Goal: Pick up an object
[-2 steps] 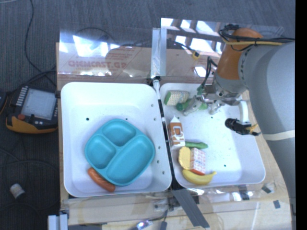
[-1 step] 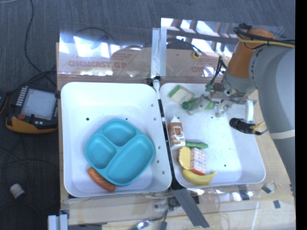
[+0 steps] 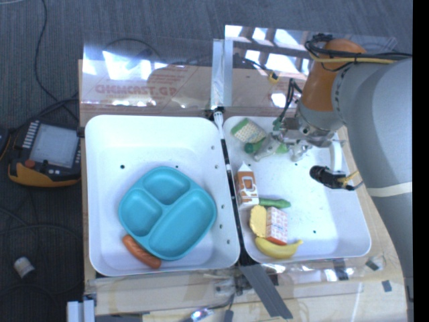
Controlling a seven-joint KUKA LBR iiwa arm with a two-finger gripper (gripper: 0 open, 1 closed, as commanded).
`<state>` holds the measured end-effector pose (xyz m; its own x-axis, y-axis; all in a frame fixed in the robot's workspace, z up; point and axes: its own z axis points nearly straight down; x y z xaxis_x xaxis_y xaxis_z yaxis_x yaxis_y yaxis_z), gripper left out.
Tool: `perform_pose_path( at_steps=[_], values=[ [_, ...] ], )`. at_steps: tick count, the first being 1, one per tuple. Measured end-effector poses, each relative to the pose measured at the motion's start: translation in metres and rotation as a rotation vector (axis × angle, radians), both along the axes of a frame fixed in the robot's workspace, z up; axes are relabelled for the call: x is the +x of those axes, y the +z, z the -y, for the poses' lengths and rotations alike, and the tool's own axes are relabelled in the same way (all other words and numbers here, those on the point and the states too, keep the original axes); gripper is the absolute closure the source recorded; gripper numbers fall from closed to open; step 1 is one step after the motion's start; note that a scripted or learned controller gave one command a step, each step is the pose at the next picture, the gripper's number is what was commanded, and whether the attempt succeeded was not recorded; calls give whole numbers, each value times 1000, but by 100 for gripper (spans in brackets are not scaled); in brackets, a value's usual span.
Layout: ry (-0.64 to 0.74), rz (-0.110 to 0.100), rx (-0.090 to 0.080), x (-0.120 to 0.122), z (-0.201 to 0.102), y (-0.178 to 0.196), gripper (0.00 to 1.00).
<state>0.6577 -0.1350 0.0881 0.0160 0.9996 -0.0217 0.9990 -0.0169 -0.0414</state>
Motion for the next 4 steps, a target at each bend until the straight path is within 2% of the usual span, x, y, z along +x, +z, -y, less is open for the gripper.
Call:
perform_pose_path(
  at_steps=[1,2,3,4],
  values=[
    [122,23,43,12,75,3,0],
    [-277,-10,17,2,56,-1,0],
    [-86,16,9,4,58,-1,0],
    [-335,-18,22,1,57,-1,0]
  ],
)
